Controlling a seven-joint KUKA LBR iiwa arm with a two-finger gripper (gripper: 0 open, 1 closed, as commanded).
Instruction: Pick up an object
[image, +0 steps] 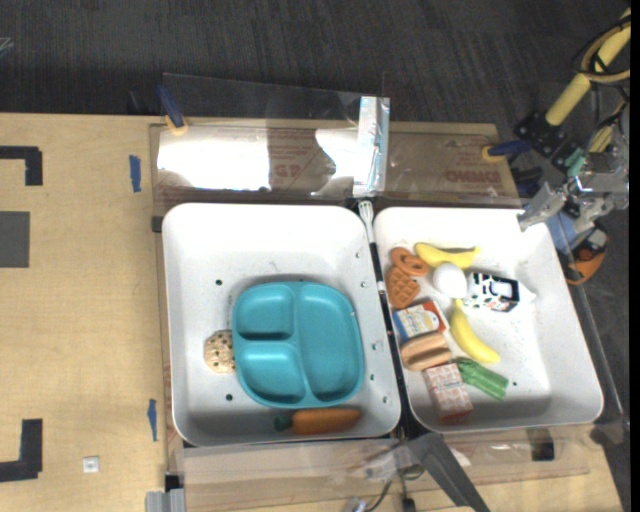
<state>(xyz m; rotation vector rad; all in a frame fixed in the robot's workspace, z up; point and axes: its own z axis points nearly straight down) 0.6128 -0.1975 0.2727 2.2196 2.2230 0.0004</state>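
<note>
Banana (472, 336) in right bin (560, 330), long axis slanting upper-left to lower-right, end effector (575, 195) state unclear

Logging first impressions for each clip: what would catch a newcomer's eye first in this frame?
The teal divided tray dominates the left bin, with a cookie at its left edge and a carrot below it. In the right bin, small toy foods crowd the left side: two bananas, a white egg and a waffle. The gripper sits past that bin's upper right corner.
</note>
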